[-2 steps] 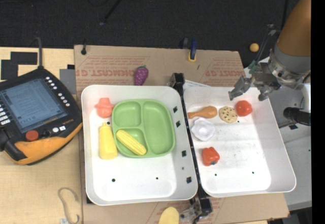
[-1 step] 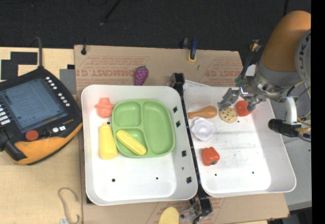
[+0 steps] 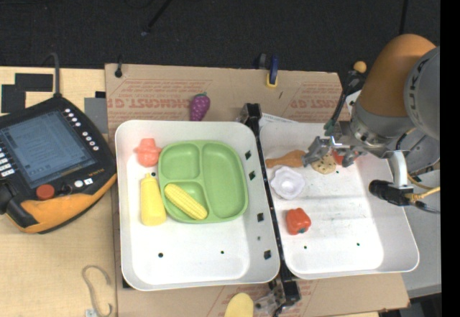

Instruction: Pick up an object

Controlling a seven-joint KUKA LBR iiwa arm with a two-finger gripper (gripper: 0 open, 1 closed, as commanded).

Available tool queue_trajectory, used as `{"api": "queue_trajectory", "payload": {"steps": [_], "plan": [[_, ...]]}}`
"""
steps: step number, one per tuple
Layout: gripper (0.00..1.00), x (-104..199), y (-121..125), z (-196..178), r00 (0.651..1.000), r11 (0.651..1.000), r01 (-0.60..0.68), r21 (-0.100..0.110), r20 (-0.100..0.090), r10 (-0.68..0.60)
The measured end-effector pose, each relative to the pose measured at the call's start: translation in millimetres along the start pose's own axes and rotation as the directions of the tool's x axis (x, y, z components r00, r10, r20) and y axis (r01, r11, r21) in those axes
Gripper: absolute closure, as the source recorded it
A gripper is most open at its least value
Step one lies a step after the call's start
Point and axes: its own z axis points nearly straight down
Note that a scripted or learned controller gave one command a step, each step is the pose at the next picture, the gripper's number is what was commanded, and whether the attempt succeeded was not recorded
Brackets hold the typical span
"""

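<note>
A pendant [image 3: 50, 146] lies on the bench at far left, well clear of the work. The left bin [image 3: 187, 265] holds a pink toy [image 3: 146, 152], a yellow bottle [image 3: 151, 200] and a green tray [image 3: 223, 179] with a corn cob [image 3: 185, 201] in its lower left compartment. Grapes [image 3: 200, 105] sit on the cardboard behind this bin, and a lemon [image 3: 240, 305] lies in front of it.

In the right bin [image 3: 359, 251], a tan piece [image 3: 286, 159] lies near the dividing wall, with a white cup [image 3: 287, 183] just in front of it and a red pepper [image 3: 298, 221] nearer the front.

The likeliest target is the cookie [image 3: 325, 165], which lies flat on the bin floor at the upper middle, right under the gripper [image 3: 330, 156]. The claw looks spread, its jaws either side of the cookie, with nothing gripped.

The cookie is probably a light, stiff plastic toy. It is thin and low, so the jaws would have to reach almost to the floor and pinch it across its rim. A smooth rim may slip or tip out.

The tan piece is close on the left and could be nudged. To the right and front, the bin floor is bare, which leaves open room. The back wall is near, so a straight lift looks safest.
</note>
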Motion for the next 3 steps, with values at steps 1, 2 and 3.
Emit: {"api": "queue_trajectory", "payload": {"steps": [1, 2, 3], "plan": [[0.00, 4.6, 6.1, 45.0, 1.000, 1.000, 0.004, 0.000, 0.000, -0.004], [0.00, 6.6, 5.9, 66.7, 1.000, 1.000, 0.003, 0.000, 0.000, -0.003], [1.00, 6.0, 7.1, 54.2, 1.000, 1.000, 0.000, -0.004, -0.002, 0.000]]}}
